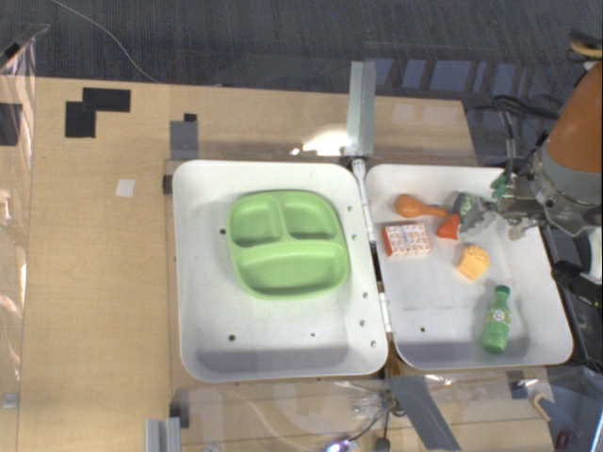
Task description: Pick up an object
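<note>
Grey metal jaws (468, 211) are seen at the end of the arm, which enters from the right with its orange band (577, 132) above the wrist. The jaws are lowered into the right bin (528, 347), near its upper middle part; whether they are wide or narrow cannot be told, as the fingers are blurred against the wrist hardware. No object can be made out between them.

Just beside the jaws, to their left and slightly lower, a small red piece (448, 226) is found, touching or nearly touching the tip. Next to it an orange carrot-like object (418, 205) is laid, pointing towards the bin's left wall. Below the carrot a small white box with a red pattern (407, 241) is placed flat. A yellow block (473, 262) is seen below the jaws, apart from them. A green bottle (497, 319) is laid further down, near the bin's lower right corner, with its cap pointing upward in the view.

The left bin (207, 347) is set against the right one, and a green divided plate (286, 243) is rested in its middle. Both bins are carried by a light wooden counter (94, 281), on which black markers (94, 109) are stuck at the upper left.
</note>
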Action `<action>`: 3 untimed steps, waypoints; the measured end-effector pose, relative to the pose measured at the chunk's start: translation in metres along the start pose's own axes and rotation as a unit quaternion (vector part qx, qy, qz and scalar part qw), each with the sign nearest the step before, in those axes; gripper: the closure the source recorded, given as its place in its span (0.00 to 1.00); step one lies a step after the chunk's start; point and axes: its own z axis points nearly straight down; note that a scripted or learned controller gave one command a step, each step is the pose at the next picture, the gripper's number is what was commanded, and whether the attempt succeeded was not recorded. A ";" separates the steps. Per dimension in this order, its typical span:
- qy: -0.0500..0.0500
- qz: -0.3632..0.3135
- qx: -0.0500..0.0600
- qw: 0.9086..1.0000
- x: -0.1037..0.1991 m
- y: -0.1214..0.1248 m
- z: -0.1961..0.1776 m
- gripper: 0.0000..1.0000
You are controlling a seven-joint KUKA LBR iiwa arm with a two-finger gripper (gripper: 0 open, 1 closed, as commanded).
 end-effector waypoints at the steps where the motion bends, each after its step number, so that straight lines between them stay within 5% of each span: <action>1: 0.000 0.039 0.002 0.999 -0.011 0.068 0.118 0.00; 2: -0.001 0.040 0.010 0.999 0.011 0.100 0.142 0.00; 3: 0.000 0.127 -0.007 0.992 0.040 0.059 0.140 0.00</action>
